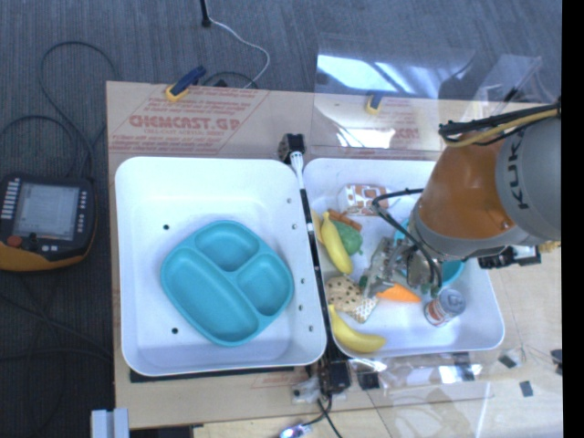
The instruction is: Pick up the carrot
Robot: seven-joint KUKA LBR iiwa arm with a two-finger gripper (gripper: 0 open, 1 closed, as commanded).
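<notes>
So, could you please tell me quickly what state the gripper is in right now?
Gripper: down in the right bin, beside the carrot; cannot be told whether it is open, closed, or holding anything.

Arm [511, 185] enters from the right of the camera view, grey upper link with the orange band directly above the wrist. Wrist pitched steeply downward, the orange section foreshortened and hiding most of the flange. Gripper [394, 270] hangs below and left of the band, pointing down. Black cable loops along the wrist's left side.
</notes>
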